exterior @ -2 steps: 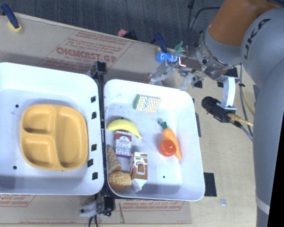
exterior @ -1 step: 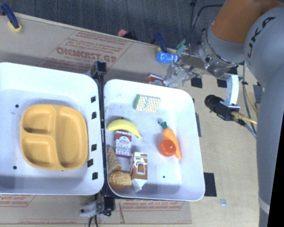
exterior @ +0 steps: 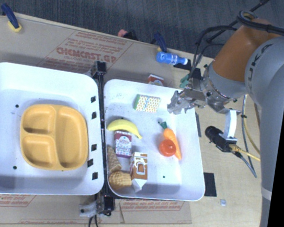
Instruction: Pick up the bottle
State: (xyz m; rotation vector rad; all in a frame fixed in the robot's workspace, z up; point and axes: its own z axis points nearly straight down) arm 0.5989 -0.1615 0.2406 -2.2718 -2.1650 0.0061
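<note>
My arm (exterior: pixel 269 60) is a thick, rounded grey tube with a broad orange band (exterior: pixel 236 50) above the wrist. Thin black cables (exterior: pixel 217 34) loop from the band down to the wrist. The wrist unit is a cluster of dull metal and black parts, and the gripper (exterior: pixel 177 105) below it is small, pale grey metal with short jaws.

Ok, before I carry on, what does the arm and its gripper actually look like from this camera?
The arm is a bulky, rounded grey body with a broad orange band above the wrist. Thin black cables loop around the wrist. The gripper is a small grey metallic unit with short fingers.
</note>
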